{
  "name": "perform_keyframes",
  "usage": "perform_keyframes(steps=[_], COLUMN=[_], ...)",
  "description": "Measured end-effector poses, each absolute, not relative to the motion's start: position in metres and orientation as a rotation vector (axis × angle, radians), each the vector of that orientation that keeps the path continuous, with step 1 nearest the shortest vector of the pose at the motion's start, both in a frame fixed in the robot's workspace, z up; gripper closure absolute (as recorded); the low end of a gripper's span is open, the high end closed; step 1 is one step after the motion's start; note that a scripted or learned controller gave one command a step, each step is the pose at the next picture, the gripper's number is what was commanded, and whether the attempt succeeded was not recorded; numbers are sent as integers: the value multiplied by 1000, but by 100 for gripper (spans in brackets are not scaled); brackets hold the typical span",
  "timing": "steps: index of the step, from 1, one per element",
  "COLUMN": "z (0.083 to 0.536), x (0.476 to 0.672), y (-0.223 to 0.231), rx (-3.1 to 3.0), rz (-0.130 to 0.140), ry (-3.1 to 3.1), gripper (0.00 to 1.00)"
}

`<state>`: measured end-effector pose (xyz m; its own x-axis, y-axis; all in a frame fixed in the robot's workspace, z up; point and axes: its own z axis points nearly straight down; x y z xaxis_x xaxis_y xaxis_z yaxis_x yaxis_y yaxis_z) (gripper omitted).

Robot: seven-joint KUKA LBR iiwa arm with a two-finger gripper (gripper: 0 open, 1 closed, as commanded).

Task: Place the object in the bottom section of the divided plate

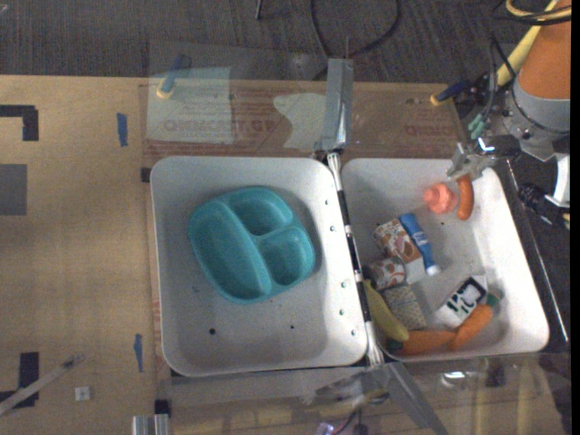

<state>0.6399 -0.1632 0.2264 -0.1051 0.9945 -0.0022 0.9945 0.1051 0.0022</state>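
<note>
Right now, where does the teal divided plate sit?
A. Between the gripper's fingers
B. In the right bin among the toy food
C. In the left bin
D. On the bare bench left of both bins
C: the teal divided plate lies flat in the left bin, while the toy food fills the right bin.

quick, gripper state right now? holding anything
gripper: over the top right corner of the right bin, just above the orange and pink toy; open or shut cannot be told, and no object is seen in its grasp.
</note>
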Motion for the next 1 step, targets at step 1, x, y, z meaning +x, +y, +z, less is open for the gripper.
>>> perform_keyframes(steps=[1], z=[193], x=[647], y=[-107], rx=[1977], rz=[-1], ry=[2442], gripper=[100])
